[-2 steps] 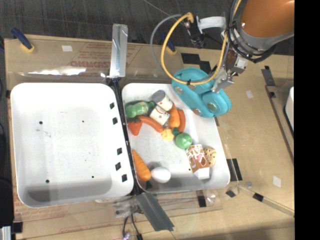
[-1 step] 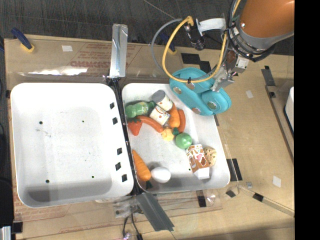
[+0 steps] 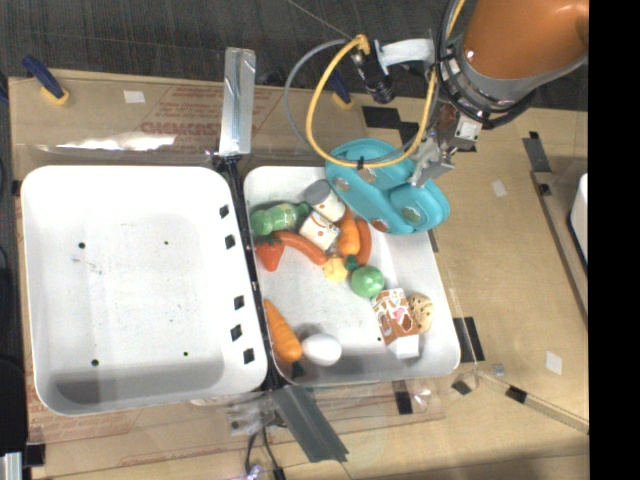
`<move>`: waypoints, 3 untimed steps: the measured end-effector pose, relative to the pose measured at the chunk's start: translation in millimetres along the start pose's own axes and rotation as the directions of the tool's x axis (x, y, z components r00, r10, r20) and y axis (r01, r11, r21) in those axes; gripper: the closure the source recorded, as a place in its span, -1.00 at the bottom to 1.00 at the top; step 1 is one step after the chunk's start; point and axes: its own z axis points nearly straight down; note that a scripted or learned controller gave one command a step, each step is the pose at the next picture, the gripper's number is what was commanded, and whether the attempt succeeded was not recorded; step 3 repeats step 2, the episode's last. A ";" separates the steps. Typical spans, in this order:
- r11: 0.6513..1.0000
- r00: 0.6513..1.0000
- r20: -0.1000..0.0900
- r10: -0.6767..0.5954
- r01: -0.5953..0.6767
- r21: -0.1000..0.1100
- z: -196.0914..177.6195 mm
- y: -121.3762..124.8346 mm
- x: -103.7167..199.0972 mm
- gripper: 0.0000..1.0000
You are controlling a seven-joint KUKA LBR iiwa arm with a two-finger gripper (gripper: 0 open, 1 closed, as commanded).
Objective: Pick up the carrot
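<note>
Likely light, stiff, slick plastic, the carrot (image 3: 283,334) is lying by bin wall; grip mid-body w/ jaws, state unclear.

We see open floor across the left bin (image 3: 120,268), which takes up the left half of the frame. In the right bin (image 3: 440,298) the clutter sits toward the upper middle: a green vegetable (image 3: 275,218), a red pepper (image 3: 295,248), a small can (image 3: 322,223) and a green ball (image 3: 366,281) lie touching or just beside one another. The carrot (image 3: 282,333) lies against the bin's left wall near the lower corner, with a white egg (image 3: 322,349) just beside it on the right. A small carton (image 3: 400,320) stands lower right. Bare floor shows between the carrot and carton. The teal gripper (image 3: 390,193) and yellow cable (image 3: 325,88) hang over the bin's upper right corner.
</note>
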 end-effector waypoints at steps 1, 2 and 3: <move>1.000 1.000 0.005 -0.001 0.001 -0.004 12.2 -32.6 -7.2 1.00; 1.000 1.000 -0.027 -0.001 0.001 -0.004 58.5 5.5 7.4 1.00; 1.000 1.000 -0.027 -0.001 0.001 -0.004 58.5 5.5 7.4 1.00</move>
